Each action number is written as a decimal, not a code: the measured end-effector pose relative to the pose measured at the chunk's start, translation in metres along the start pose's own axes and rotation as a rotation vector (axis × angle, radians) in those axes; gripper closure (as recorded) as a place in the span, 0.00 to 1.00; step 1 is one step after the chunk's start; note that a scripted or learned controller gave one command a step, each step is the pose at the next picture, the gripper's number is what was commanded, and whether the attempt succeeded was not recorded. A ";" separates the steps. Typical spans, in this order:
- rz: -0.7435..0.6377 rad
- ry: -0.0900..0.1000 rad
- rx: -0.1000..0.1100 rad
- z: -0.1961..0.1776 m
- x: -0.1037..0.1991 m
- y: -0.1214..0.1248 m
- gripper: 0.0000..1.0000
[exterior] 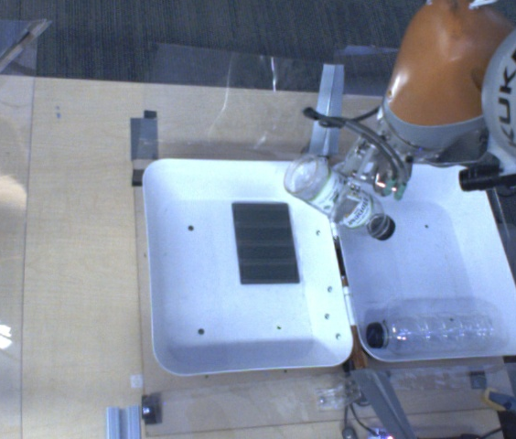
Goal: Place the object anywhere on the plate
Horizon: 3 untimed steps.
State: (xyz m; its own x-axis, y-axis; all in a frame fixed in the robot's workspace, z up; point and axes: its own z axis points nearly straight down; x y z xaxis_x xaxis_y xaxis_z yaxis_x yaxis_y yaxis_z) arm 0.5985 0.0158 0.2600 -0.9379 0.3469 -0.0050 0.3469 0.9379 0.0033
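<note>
1 clear bottle [324,187], white-labelled and black-capped, tilts clamped in the fingers [368,165] near the dark plate [265,242].

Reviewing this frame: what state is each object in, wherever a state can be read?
Dark ridged rectangular plate: flat in the left white bin, nothing on it.
Clear plastic bottle with black cap: lying on its side in the right white bin.
Small clear jar: tilted, at the gripper, over the bins' shared edge.
</note>
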 end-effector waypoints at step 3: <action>-0.397 0.000 -0.001 0.071 -0.007 0.029 0.00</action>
State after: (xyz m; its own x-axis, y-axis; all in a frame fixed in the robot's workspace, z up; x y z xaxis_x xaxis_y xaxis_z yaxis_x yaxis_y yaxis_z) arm 0.6150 0.0404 0.1894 -0.9991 -0.0429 -0.0063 -0.0430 0.9991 0.0022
